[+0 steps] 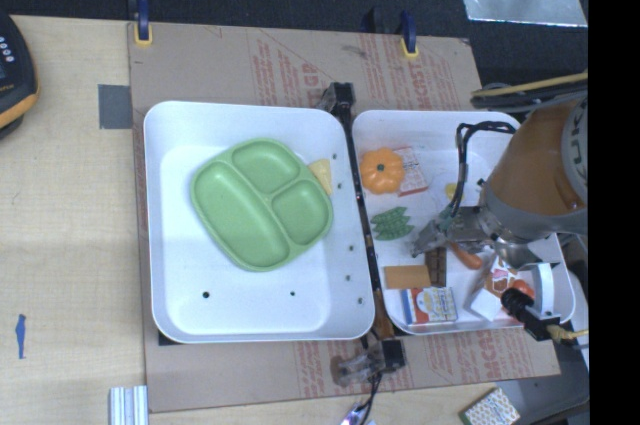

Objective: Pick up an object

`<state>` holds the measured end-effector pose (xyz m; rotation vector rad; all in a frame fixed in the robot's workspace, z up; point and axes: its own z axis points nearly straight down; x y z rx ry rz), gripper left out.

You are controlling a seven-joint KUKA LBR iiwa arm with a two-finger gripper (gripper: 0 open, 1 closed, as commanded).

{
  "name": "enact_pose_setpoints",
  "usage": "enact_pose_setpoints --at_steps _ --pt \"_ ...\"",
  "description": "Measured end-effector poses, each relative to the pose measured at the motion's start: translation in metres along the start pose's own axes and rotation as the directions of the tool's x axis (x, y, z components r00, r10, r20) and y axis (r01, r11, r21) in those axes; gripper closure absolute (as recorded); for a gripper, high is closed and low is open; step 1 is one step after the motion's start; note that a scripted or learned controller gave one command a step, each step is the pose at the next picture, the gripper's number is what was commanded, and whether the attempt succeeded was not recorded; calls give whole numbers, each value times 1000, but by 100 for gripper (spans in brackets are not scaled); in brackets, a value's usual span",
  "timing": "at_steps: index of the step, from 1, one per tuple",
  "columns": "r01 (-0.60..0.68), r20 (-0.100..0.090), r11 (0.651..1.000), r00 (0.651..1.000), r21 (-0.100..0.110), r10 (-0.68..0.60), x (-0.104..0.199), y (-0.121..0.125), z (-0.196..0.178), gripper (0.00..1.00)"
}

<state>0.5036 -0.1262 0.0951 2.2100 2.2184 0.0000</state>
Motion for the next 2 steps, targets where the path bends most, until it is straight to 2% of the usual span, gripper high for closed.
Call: enact_pose_setpoints --at_steps 1,2 --pt "2 1 1000 1000 -2 -2 0 0 -9 100" --pt "3 2 1000 1000 -1 -3 0 0 -9 0"
